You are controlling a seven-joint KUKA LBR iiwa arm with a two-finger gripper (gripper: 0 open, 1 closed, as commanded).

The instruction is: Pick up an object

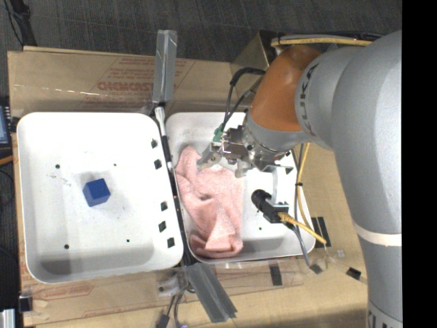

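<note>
At the near edge, a strip of grey tape (210, 294) runs slantwise over the cardboard sheet (82, 77) under both bins, just below the seam where they meet. The left bin (89, 139) holds a blue cube (96, 191), which sits alone on the white floor left of the middle, well apart from every wall. Small dark spots dot the floor around the cube. The right bin (273, 241) holds a pink cloth (215, 203), crumpled in loose folds. It lies along the bin's left wall, from the near left corner up past the middle. The gripper (229, 152) is low over the far end of the cloth, right at its upper edge. Whether it touches the fabric is unclear. Whether the gripper is spread, pressed together or pinching the cloth cannot be told, since the wrist hardware covers its tip. No cloth is seen lifted, and the whole of it rests on the bin floor. Behind the gripper, the orange band (283, 94) leads into the thick grey arm (348, 101), which comes in from the right. Farther back, a grey bar (164, 63) rises from the seam between the bins across the cardboard. Beyond the cardboard lies dark carpet (102, 9).
</note>
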